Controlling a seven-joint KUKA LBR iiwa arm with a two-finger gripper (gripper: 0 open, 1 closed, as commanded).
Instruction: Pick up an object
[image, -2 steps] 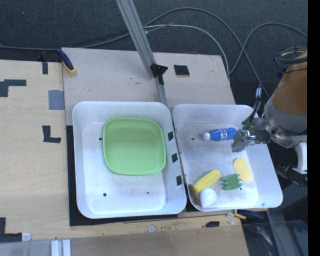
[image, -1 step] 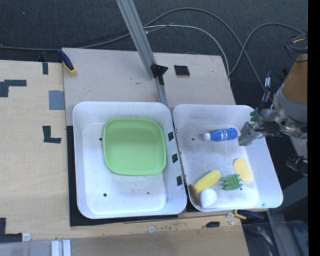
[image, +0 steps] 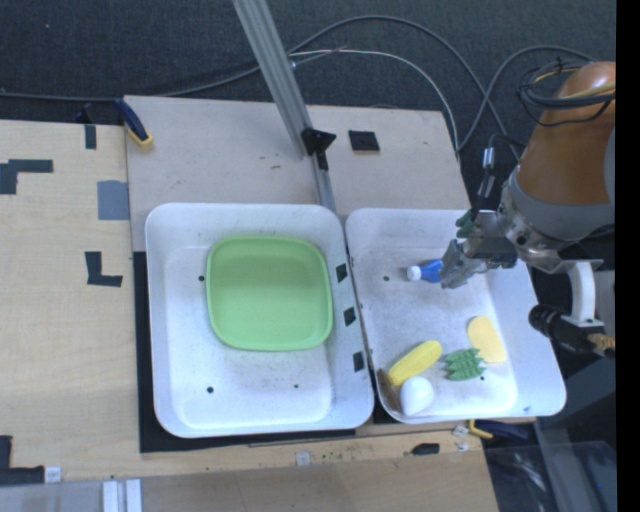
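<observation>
Objects for picking, as we log them, largest first. Left bin (image: 175, 400): green square plate (image: 269, 292), flat at centre. Right bin (image: 530, 385): corn cob (image: 414, 361) near front edge; yellow oval piece (image: 487, 339) toward right wall; green leafy toy (image: 463, 365) between the two; white ball (image: 416, 395) touching corn's front end; small blue-and-white item (image: 424, 271) mid-bin. Gripper (image: 455, 272) low, just beside that item; we cannot tell finger spread, nor any hold.

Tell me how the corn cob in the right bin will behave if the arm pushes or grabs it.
The corn cob looks rounded and elongated, so it may roll sideways when pushed. It seems a light plastic toy, probably rigid. It lies against the white ball, which would likely roll off too.
</observation>
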